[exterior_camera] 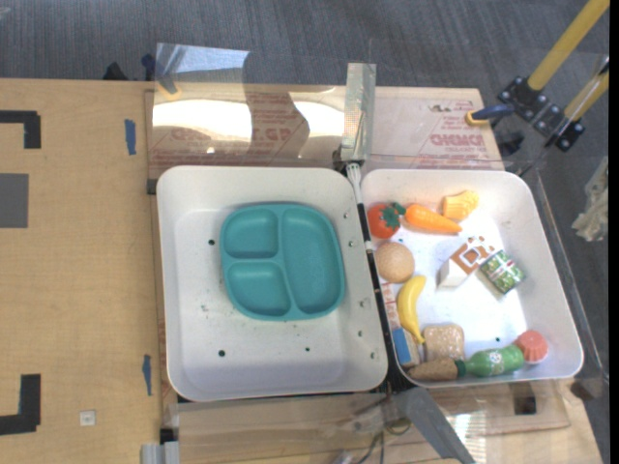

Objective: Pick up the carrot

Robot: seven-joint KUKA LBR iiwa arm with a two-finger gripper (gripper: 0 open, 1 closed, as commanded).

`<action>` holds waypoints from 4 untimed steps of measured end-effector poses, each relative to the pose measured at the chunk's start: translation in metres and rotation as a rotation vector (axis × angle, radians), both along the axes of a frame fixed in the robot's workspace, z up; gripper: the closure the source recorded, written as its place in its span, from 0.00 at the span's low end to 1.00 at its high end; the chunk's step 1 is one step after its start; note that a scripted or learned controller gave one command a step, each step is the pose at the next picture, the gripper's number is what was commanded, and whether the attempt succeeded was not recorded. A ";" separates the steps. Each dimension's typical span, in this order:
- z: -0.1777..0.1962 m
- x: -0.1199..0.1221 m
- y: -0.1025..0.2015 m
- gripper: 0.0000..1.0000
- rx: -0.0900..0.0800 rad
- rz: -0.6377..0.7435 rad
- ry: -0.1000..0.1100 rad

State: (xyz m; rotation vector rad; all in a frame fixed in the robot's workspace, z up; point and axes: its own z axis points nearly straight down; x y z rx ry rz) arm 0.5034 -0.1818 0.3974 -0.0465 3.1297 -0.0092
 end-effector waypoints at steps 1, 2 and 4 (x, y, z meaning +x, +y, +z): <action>-0.151 0.006 -0.005 1.00 0.009 -0.055 0.017; -0.135 0.010 -0.005 1.00 0.004 -0.053 -0.002; -0.112 0.015 -0.003 1.00 0.000 -0.050 -0.018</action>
